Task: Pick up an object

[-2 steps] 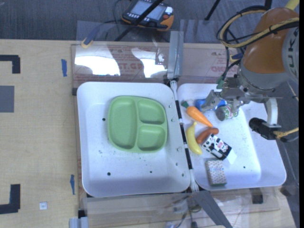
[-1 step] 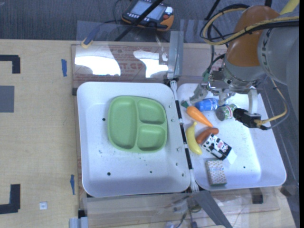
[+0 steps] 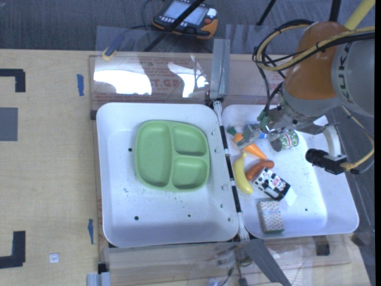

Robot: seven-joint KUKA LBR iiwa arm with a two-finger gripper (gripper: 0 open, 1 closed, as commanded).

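Biggest risk I'm seeing here: the toys in the right bin [image 3: 333, 216] are crowding each other along its left side, so the gripper [image 3: 269, 126] could easily be nudging one piece into the next and coming up with nothing. The banana [image 3: 240, 176] is lying just beside the carrot [image 3: 255, 151] and the reddish sausage-shaped toy [image 3: 260, 169], with the black-and-white box [image 3: 272, 183] touching that cluster, so a sloppy descent is probably knocking stuff sideways instead of pinching it.

The arm [image 3: 318, 70] is reaching in from the right, wrist bending down over the back of the right bin, tool end sitting near the small round patterned cup [image 3: 287, 139] and the bits by the divider. Honestly can't tell how the tool is set, it's too cluttered there.

The speckled block [image 3: 271, 215] is sitting apart toward the front. The green divided plate [image 3: 172, 155] is resting in the left bin [image 3: 119, 207]
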